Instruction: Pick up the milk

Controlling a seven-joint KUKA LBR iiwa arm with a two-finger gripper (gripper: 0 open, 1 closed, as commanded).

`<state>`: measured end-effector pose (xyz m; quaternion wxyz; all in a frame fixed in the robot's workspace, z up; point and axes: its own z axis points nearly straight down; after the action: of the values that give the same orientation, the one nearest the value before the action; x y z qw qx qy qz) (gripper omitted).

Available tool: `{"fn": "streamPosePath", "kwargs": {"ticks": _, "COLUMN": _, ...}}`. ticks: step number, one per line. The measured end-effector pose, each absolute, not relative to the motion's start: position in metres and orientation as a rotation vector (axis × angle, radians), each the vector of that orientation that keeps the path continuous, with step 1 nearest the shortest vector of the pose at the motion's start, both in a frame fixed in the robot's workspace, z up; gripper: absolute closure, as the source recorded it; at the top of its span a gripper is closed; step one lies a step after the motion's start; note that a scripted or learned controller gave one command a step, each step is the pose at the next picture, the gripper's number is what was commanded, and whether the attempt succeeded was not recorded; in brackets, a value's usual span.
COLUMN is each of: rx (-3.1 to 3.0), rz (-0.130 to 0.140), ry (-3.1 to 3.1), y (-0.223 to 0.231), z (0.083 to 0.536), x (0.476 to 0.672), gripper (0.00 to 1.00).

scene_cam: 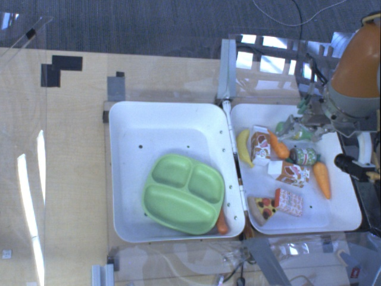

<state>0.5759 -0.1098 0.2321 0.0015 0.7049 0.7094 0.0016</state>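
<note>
Gripper [306, 121] low over the right bin's [348, 222] far edge
Likely milk carton [260, 145] lies apart, ungrasped; how wide the gripper stands, I cannot tell.

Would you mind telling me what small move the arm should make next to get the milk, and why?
Probably lower the gripper toward the near side of the right white bin. It hangs over that bin's far edge, while the likeliest milk, a small white-and-brown carton, lies nearer mid-bin between a green-labelled can and an orange carrot.
</note>
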Motion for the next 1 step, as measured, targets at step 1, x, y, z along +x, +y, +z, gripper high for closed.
{"fn": "streamPosePath", "kwargs": {"ticks": 1, "rx": 2.213, "rz": 0.007, "ry": 2.221, "y": -0.1058, "z": 0.2994, "x": 0.5891, "gripper": 0.00}}
